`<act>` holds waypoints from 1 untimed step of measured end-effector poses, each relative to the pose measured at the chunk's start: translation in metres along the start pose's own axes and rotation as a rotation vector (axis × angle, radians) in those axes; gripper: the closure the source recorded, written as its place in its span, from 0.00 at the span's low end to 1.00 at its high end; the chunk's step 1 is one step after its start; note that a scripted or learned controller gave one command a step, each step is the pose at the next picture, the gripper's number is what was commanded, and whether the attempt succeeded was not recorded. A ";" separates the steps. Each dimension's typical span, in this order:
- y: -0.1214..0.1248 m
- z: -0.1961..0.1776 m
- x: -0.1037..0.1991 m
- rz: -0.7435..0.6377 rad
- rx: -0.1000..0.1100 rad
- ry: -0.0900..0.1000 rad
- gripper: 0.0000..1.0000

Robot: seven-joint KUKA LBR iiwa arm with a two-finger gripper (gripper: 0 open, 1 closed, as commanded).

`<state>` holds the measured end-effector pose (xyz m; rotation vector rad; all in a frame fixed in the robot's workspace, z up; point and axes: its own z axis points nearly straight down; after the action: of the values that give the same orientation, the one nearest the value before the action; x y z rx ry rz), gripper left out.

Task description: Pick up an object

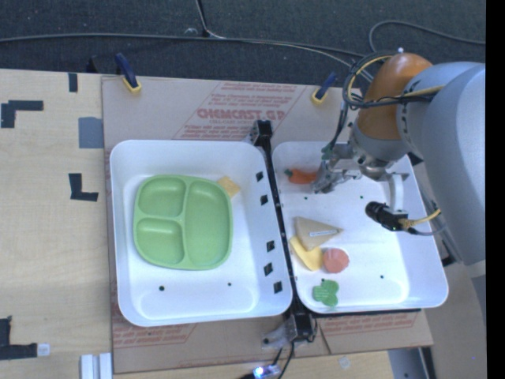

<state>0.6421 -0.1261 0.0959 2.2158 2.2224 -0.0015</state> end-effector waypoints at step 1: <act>0.009 -0.060 0.001 0.001 -0.002 0.003 1.00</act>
<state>0.6505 -0.1253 0.1561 2.2175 2.2213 0.0041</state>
